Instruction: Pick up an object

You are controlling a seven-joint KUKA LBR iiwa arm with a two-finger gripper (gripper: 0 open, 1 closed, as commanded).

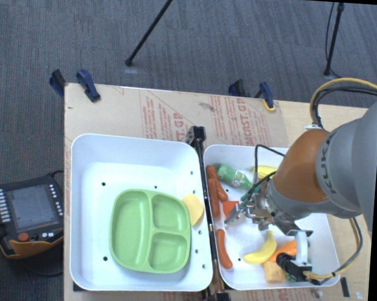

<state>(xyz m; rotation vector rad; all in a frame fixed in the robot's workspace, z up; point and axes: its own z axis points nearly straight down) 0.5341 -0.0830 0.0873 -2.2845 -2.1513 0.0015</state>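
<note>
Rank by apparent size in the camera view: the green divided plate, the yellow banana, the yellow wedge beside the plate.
1. Green divided plate, clearly largest.
2. Yellow banana and yellow wedge: similar in apparent size, so I will not rank them.

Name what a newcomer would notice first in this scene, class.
The arm, grey with an orange band, reaches from the right over the right bin, its pincer above a jumble of toy food. In the left bin, a green tray stands out, a yellow piece at its edge.
</note>
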